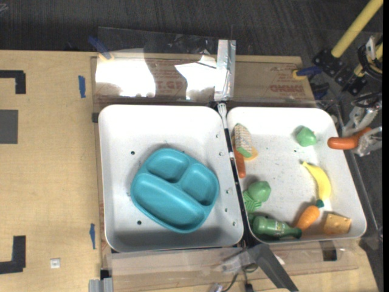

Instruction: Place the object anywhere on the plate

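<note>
A teal plate (175,189) with three compartments lies in the left white bin (115,132), tilted toward the bin's front; nothing lies on it. The right bin (273,123) holds several toy foods. Along its left wall are a corn cob (244,140) and an orange sausage (240,165). A green vegetable (258,192) and a green bottle (273,227) sit toward the front left. A green lump (306,136) lies at the back, a banana (320,180) at the right, and a carrot (308,216) and a tan piece (336,224) at the front right.
An orange-red sausage-shaped thing (343,142) lies across the right bin's right rim, beside grey metal parts and cables (368,126). A yellow rod (361,18) slants at the top right. Cardboard and clear film (158,72) stand behind the bins.
</note>
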### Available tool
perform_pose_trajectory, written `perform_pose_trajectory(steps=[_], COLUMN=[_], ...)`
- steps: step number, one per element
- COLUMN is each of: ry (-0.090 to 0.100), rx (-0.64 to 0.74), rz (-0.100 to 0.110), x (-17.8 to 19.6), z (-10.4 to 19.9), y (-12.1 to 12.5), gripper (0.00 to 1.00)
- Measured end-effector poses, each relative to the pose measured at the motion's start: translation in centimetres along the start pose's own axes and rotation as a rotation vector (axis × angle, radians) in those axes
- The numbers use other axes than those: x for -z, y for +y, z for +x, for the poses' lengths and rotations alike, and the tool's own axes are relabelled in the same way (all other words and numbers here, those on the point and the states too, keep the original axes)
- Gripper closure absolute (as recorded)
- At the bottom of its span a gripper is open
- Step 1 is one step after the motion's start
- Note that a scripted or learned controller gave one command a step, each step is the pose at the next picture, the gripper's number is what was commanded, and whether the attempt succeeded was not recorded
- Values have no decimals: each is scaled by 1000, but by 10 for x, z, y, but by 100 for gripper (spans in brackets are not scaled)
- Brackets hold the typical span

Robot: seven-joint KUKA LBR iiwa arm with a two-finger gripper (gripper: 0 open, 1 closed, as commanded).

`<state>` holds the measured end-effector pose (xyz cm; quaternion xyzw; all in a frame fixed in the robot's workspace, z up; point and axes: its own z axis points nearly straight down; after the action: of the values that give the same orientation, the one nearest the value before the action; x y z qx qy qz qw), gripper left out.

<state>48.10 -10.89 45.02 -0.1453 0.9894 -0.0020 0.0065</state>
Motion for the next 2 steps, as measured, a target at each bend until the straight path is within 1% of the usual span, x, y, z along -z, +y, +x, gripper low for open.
perform_pose_trajectory(steps=[1,2], ry=[1,7], rx=[465,567], rz=[-1,-8], x=[37,0], z=[6,26], y=[-48,-108], gripper=[100,100])
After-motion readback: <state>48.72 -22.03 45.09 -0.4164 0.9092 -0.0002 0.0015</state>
